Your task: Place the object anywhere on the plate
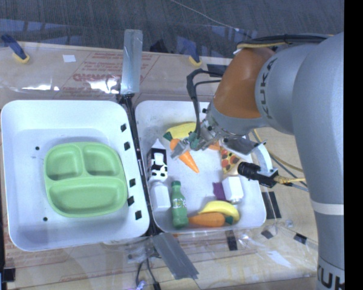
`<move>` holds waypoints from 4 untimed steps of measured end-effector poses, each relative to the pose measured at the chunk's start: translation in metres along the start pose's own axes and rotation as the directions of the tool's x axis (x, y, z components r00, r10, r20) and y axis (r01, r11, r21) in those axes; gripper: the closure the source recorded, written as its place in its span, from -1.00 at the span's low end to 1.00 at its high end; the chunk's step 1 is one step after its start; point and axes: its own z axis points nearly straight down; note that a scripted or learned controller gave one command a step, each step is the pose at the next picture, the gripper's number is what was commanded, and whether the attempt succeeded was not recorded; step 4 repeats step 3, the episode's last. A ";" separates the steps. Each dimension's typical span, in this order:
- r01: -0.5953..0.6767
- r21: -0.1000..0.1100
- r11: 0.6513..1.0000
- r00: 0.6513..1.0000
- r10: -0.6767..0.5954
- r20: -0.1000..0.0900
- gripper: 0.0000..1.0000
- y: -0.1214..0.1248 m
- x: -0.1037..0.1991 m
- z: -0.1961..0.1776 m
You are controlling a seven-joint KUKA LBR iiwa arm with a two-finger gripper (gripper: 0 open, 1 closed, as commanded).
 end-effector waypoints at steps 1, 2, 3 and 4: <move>0.122 -0.002 0.993 0.993 -0.122 0.001 1.00 0.007 0.064 -0.027; 0.272 -0.004 0.962 0.962 -0.272 0.004 1.00 0.042 0.138 -0.064; 0.269 -0.003 0.963 0.963 -0.269 0.004 -1.00 0.041 0.136 -0.064; 0.269 -0.003 0.963 0.963 -0.269 0.004 -1.00 0.041 0.136 -0.064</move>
